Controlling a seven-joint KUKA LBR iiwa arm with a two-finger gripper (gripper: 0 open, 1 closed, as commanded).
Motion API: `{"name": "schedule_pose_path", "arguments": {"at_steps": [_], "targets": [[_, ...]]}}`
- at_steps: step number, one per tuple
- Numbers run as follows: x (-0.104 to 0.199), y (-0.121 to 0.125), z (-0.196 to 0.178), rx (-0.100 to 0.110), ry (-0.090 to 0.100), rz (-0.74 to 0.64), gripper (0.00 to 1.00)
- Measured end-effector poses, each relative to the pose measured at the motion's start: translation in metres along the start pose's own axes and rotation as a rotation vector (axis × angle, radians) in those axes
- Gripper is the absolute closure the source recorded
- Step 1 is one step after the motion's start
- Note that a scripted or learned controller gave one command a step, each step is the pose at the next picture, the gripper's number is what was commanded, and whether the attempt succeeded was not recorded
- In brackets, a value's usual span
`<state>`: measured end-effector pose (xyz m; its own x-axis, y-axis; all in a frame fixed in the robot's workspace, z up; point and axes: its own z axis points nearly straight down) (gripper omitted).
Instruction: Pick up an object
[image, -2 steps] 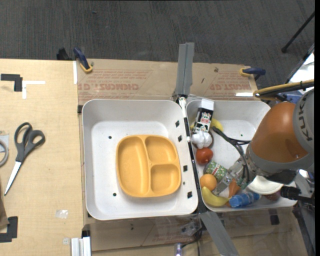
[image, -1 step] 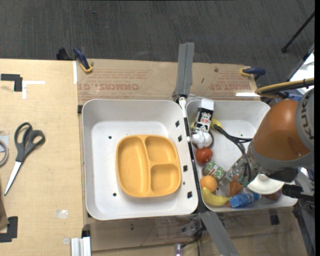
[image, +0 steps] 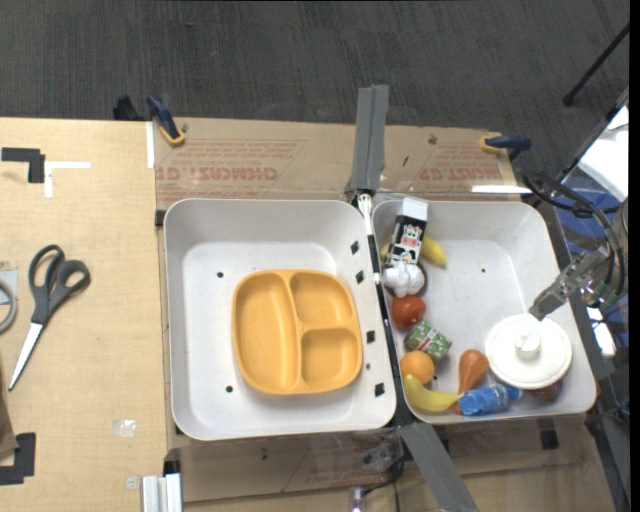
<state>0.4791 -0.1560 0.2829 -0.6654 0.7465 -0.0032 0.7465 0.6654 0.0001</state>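
reaching in from the right edge of the frame, the gripper (image: 555, 293) hangs over the right bin (image: 470, 225); whether its jaws are wide or narrow i cannot tell. small toy foods crowd the bin's left and lower side. nearest lies a carrot (image: 471, 368), probably light, hard and slick plastic, best pinched across its thick middle.

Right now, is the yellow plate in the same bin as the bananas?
No, the yellow plate sits in the left bin, while the bananas lie in the right bin.
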Motion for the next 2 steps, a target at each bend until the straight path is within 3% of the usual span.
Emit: {"name": "schedule_pose_path", "arguments": {"at_steps": [1, 2], "targets": [[0.018, 0.073, 0.071, 0.001, 0.003, -0.06, 1.0], [-0.027, 0.03, -0.017, 0.002, 0.001, 0.281, 1.0]]}}
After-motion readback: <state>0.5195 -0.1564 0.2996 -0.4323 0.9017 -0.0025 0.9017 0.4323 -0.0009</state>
